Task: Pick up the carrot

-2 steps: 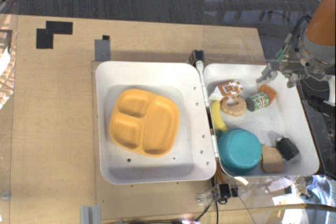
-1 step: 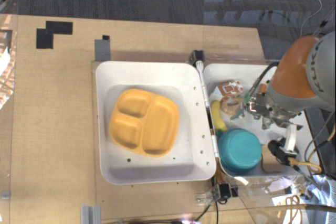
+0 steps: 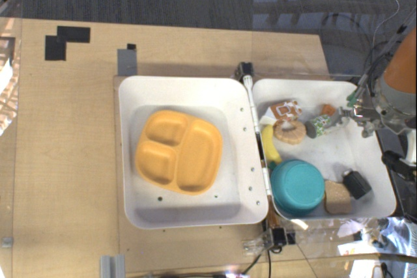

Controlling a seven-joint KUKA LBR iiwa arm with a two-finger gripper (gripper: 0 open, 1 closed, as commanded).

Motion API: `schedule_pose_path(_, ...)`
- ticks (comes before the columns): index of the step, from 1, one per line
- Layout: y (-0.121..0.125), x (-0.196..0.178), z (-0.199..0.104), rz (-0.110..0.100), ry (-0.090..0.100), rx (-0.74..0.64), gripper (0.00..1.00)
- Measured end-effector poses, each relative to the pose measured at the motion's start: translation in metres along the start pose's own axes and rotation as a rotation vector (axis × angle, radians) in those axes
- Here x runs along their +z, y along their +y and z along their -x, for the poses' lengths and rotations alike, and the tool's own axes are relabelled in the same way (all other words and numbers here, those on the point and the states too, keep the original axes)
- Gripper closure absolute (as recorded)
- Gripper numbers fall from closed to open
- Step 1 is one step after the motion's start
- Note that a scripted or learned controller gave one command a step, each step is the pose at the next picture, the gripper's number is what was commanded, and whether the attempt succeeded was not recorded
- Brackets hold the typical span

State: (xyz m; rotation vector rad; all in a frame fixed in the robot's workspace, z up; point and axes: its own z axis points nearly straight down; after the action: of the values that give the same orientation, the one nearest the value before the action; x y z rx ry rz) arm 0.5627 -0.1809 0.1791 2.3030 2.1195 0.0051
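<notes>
teal bowl (image 3: 298,187) sits nearest in the right bin (image 3: 374,159), with a tan block (image 3: 337,197) and a black piece (image 3: 356,183) beside it. further back: banana (image 3: 269,145), bagel (image 3: 289,132). the carrot (image 3: 328,110), small and orange, lies at the bin's far side just beside a green-grey toy (image 3: 319,124). judged light, stiff, smooth plastic; pinch across its short width. gripper (image 3: 360,115) near the carrot; grip state cannot be told.

The wooden bench (image 3: 65,159) bears two shallow white bins side by side: the left bin (image 3: 189,91) and the right bin (image 3: 374,166), their rims touching. Black tape patches (image 3: 64,41) lie near the bench's far left corner.
</notes>
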Motion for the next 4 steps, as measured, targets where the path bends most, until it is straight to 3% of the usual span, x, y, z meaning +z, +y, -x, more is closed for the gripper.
schedule_pose_path(1,-0.024,0.016,-0.057,-0.010,0.008,0.206,0.00)
schedule_pose_path(2,-0.057,-0.008,-0.130,-0.009,0.009,0.164,0.00)
schedule_pose_path(3,-0.031,-0.026,-0.023,-0.004,0.000,0.133,0.00)
schedule_pose_path(4,-0.047,0.064,-0.101,-0.018,0.009,0.176,0.00)
